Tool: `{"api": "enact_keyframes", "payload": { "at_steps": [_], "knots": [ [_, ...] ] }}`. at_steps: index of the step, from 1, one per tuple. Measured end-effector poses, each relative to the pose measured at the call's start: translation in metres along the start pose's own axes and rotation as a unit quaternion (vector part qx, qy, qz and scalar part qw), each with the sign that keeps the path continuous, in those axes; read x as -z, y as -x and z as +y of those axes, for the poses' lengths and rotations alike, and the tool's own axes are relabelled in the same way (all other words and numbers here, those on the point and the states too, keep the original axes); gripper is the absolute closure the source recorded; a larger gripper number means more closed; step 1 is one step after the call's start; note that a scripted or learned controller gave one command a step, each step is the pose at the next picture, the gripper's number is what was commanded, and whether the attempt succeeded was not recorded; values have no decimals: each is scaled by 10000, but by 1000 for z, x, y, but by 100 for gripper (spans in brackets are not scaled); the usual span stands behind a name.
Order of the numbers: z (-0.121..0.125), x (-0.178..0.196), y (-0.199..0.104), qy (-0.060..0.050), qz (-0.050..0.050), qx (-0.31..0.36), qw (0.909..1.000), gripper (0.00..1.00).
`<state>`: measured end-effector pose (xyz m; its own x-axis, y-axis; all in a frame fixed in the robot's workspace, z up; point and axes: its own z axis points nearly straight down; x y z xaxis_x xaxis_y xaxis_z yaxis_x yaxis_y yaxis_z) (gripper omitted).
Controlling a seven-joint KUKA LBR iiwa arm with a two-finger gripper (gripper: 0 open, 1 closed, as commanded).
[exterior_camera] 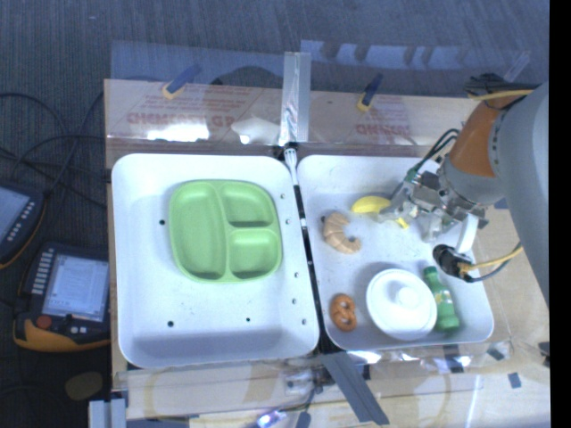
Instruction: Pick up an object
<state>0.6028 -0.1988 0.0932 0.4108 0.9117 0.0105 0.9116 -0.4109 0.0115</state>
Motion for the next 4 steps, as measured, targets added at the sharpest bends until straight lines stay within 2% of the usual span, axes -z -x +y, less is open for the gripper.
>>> {"api": "enact_keyframes", "payload": {
  "at_steps": [1, 2, 3, 4],
  "knots": [
    [-1, 8, 3, -8, -49, 0, 10000, 100],
    [8, -3, -51, 11, -68, -1292, 9916, 100],
    [-4, 95, -45, -50, -92, -2343, 9721, 100],
    [-55, 151, -59, -64, -80, -986, 9951, 100]
  ]
}}
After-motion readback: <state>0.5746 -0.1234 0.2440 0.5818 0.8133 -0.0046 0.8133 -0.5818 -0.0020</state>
